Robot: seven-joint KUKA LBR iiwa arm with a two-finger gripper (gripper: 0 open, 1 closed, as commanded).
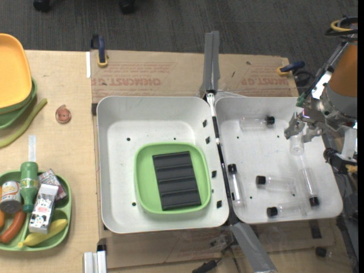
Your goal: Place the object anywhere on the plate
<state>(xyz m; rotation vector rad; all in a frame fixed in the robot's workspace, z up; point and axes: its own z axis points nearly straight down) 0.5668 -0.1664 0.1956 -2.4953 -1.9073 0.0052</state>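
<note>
The table [57, 147] is a pale wooden top, with brown cardboard laid under two shallow white bins. The left bin [114, 169] holds the green plate [145, 181], which sits near the bin's middle with a dark ribbed block [176, 180] lying on it. The right bin [250, 158], touching the left bin along a shared edge, holds several clear tubes with black caps [255, 122], scattered well apart from one another: one toward its far side, one along its left wall, others near its front and right.

The grey arm [341, 84] comes in over the right bin's right side, and its pincer [297, 132] hangs above that bin, well away from the plate. A clear tube [296, 147] seems to hang at the pincer's tip, but it is too small and see-through to be sure it sits between the fingers, so I cannot tell whether the pincer is wide, narrow or holding anything.

Judged from this, the task is at an early stage: if that tube is the object, it has at best been picked up, and the whole carry across to the plate in the left bin is left to do.

Left of the left bin stand stacked yellow and green dishes [11, 84] and a green tray of toy food [34, 209]. Beyond the table is dark grey carpet [170, 10] with chair castors.
</note>
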